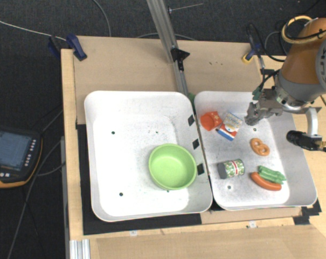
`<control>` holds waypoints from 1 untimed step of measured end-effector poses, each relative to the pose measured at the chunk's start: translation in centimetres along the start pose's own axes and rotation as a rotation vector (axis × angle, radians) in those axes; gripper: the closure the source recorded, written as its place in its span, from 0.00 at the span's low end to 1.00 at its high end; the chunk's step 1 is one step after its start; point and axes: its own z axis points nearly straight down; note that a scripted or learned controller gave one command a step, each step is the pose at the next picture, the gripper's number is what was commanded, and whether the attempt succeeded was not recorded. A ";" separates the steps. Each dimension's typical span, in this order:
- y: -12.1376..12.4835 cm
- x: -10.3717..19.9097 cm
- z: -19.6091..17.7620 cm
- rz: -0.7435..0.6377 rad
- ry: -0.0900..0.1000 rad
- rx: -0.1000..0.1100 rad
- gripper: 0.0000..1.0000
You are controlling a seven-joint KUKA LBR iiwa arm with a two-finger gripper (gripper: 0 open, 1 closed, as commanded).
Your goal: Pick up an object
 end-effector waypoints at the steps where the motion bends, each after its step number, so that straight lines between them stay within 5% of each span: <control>1: -0.1 0.1 -6.3 0.000 0.000 -0.001 1.00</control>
